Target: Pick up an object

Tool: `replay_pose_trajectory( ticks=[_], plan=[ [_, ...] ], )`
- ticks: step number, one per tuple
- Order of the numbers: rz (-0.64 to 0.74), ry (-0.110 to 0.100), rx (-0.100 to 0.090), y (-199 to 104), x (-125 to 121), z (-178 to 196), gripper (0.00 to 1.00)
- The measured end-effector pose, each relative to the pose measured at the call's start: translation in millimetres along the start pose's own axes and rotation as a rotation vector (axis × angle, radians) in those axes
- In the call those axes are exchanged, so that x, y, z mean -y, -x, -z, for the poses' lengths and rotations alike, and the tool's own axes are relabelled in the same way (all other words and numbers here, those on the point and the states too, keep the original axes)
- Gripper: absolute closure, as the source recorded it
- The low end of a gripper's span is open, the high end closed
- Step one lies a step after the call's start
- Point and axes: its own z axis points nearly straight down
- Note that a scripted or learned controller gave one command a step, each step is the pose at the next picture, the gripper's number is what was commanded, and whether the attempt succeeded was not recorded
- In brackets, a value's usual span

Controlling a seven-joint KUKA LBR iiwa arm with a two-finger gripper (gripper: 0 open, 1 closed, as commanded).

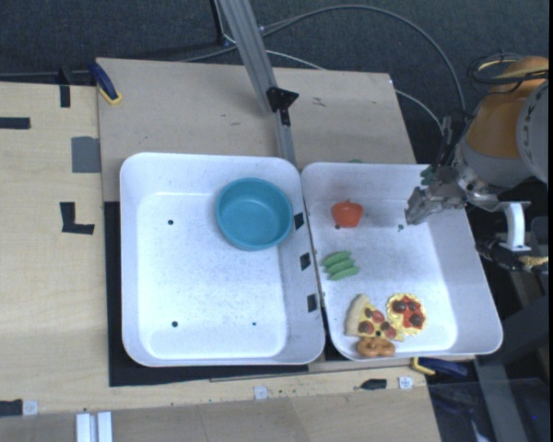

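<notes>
Two white bins side by side, left bin (147,247) and right bin (461,284), one blue bowl (253,213) in the left bin far from the gripper (422,205), one pizza slice (385,320) below it, one green pod (340,265) and one red tomato (347,214) just beside it, grip state unclear, nothing visibly held

two shallow white bins sit side by side on a tan bench top (350,109). the left bin (157,274) and the right bin (461,274) touch along their inner walls, where small black clips (306,261) mark the seam. a black mat (111,284) shows under the left bin's outer edge. a grey metal pole (253,53) slants down from the top to the seam. grey cables (369,12) loop across the dark floor behind. black tape marks (69,217) lie on the light surface to the left. a blue and yellow clamp (106,86) grips the bench's far left corner.
</notes>
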Motion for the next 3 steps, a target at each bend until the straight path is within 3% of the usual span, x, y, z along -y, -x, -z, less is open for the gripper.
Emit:
replay_pose_trajectory(
  ticks=[1,2,3],
  plan=[
    [-0.001,0.001,0.000,2.0,1.3,62.4,1.00],
    [0.000,0.000,0.000,2.0,0.7,101.9,1.00],
    [0.004,-0.003,-0.002,-50.2,-5.2,109.4,1.00]
  ],
)
